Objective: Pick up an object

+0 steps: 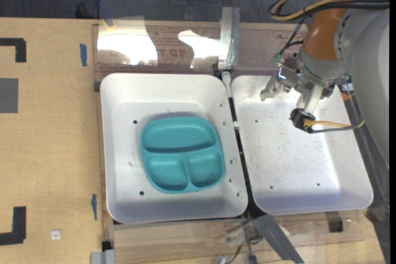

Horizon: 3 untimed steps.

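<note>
A teal plate [182,153] with three compartments lies flat in the middle of the left white bin [117,133]. My gripper [275,88] hangs over the far end of the right white bin [297,176], near its back wall and well to the right of the plate. Nothing shows in the gripper. The grey arm with its orange band [325,34] comes in from the upper right.
A raised divider [235,133] runs between the two bins. A metal upright [229,40] and a shiny clear sheet [154,46] stand behind the bins. Bare wooden bench [43,133] stretches to the left.
</note>
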Tool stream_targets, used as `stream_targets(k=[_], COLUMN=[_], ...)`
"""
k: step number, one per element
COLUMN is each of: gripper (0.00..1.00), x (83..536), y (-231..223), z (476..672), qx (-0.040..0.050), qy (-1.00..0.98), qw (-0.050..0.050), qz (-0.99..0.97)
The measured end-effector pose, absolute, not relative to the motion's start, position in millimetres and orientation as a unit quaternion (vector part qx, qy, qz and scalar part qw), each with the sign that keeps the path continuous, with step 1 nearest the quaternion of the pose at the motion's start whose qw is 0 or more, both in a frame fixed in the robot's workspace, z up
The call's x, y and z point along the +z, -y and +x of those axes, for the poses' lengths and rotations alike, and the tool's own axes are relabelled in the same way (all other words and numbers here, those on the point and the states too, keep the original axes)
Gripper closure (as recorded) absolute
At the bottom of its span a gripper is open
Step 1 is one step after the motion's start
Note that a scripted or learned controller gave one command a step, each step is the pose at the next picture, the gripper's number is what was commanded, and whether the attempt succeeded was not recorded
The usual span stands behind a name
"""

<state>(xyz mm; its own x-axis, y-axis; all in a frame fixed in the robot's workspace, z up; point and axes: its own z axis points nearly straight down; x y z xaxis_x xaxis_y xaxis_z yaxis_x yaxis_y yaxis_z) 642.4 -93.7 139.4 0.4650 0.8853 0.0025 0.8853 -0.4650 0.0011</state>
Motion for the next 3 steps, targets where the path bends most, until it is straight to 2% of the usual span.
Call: stream_targets(k=[1, 2, 3], gripper=[0.0, 0.0, 0.0], x=[129, 89, 128], y=[146, 118, 165], z=[648.6, 583.5, 558.6], qx=[0.0008, 0.0001, -0.0009], qy=[0.523, 0.547, 0.552], qw=[-0.001, 0.001, -0.002], qz=[-0.853, -0.837, -0.834])
